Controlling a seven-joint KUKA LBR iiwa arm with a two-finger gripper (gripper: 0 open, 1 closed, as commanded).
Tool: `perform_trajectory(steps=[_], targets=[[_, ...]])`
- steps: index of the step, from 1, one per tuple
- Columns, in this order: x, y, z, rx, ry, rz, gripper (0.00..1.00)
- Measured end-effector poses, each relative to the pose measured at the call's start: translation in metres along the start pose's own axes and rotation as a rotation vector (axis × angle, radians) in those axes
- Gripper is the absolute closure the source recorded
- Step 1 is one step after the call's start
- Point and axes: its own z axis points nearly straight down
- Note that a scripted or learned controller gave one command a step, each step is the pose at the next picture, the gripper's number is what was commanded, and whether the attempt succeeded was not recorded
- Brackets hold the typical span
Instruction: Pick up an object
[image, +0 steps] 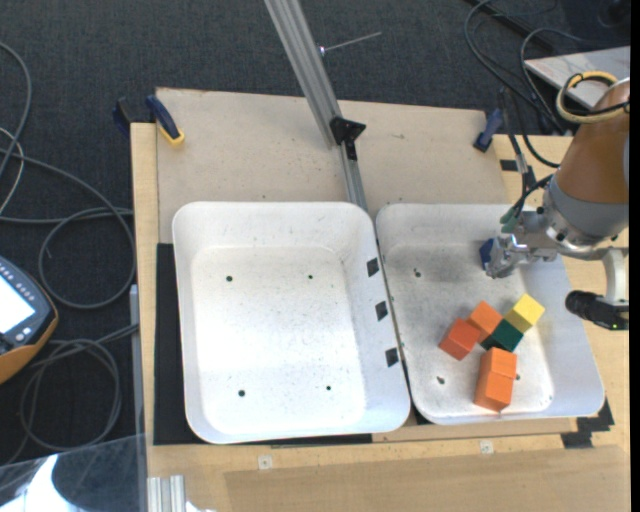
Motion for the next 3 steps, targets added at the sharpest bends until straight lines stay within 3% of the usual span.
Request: perform_trajectory(steps=[2,3], targets=[[-0.004,0.009,-0.072,0.001,0.000,0.000,1.00],[0.041,0.007,-0.070,0.008,0.004,-0.003,1.00]])
